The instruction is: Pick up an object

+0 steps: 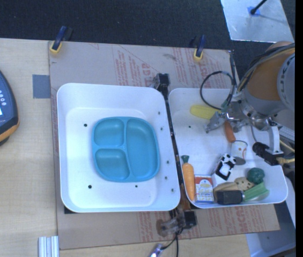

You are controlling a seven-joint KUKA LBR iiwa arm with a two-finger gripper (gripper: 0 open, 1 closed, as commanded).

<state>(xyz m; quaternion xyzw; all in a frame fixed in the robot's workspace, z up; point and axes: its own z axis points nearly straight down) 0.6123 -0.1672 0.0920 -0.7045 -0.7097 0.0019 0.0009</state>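
Now the hand (223, 123) is hovering in the right bin (186, 103) beside a yellow piece (202, 111); its grip cannot be told.

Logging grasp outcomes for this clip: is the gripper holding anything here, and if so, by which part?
Cannot be told. The gripper is low in the right bin, beside a yellow piece and an orange piece, but nothing is visibly between its fingers.

Grey arm (280, 84), orange band, looping black cable (211, 80).
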